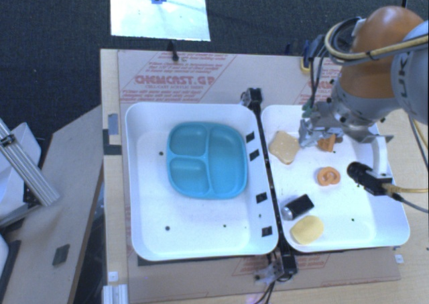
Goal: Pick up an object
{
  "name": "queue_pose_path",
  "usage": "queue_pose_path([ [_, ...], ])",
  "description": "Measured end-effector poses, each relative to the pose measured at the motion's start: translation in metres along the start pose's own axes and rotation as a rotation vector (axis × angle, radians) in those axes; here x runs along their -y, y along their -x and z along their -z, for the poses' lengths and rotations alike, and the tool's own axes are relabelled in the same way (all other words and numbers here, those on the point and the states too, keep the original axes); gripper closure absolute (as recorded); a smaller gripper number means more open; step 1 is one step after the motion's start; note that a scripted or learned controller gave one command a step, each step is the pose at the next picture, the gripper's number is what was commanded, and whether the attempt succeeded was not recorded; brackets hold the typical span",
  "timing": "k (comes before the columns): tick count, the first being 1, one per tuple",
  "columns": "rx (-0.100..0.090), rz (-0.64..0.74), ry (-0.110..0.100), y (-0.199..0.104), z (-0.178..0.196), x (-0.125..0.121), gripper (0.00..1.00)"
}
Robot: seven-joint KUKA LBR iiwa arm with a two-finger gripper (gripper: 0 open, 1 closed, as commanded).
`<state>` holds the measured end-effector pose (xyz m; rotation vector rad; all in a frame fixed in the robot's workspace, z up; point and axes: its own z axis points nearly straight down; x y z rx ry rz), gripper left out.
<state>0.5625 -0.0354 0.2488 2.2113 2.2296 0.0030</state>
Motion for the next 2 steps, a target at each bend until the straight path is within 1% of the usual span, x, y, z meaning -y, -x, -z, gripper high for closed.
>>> queue_pose_path([
  [1, -0.002, 0.003, 0.0, -0.06, 0.002, -0.005, 1.0],
  [2, 0.0, -0.001, -0.001, -0.112, 0.005, 0.0, 1.0],
])
